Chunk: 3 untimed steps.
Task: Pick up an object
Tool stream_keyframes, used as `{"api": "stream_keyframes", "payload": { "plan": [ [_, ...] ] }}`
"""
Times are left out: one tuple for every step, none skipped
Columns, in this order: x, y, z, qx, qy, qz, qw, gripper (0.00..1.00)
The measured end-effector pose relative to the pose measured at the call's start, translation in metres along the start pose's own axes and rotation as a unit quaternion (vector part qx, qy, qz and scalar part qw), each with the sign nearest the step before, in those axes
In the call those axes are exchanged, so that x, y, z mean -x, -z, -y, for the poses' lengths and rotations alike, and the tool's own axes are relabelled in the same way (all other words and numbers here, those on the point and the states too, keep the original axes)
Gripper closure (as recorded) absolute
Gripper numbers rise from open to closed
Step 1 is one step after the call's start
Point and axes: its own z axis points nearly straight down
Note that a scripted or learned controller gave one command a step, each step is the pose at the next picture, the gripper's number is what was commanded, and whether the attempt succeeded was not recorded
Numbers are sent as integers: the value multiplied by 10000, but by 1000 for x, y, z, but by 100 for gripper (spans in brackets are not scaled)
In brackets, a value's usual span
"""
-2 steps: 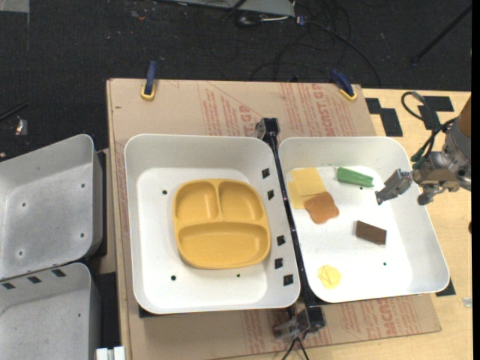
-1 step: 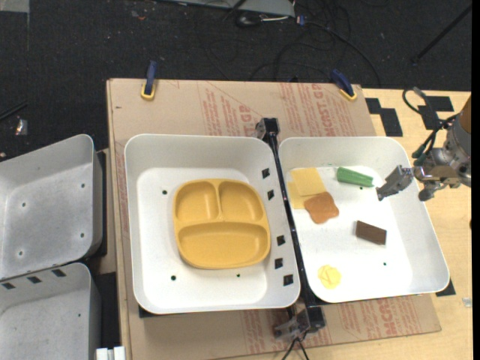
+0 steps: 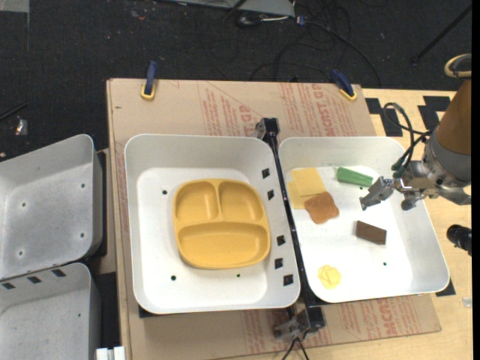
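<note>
Grey arm (image 3: 450,148), wrist angled leftward

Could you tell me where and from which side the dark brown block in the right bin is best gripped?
Probably across its short sides, coming straight down. The dark brown block lies flat on the right bin floor, elongated, with free space all round, so the gripper, hovering just above-left, should close across its narrow width.

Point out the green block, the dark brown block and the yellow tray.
green block (image 3: 354,176), camera view, middle of its top.
dark brown block (image 3: 370,232), camera view, its top face.
yellow tray (image 3: 223,240), camera view, floor of its large compartment.
</note>
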Motion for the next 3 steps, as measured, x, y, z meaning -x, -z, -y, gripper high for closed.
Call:
{"api": "stream_keyframes", "payload": {
  "plan": [
    [-1,-44,5,0,-9,0,10000,0],
    [0,-108,2,-5,-11,-2,10000,0],
    [1,-94,0,25,-12,8,10000,100]
  ]
}}
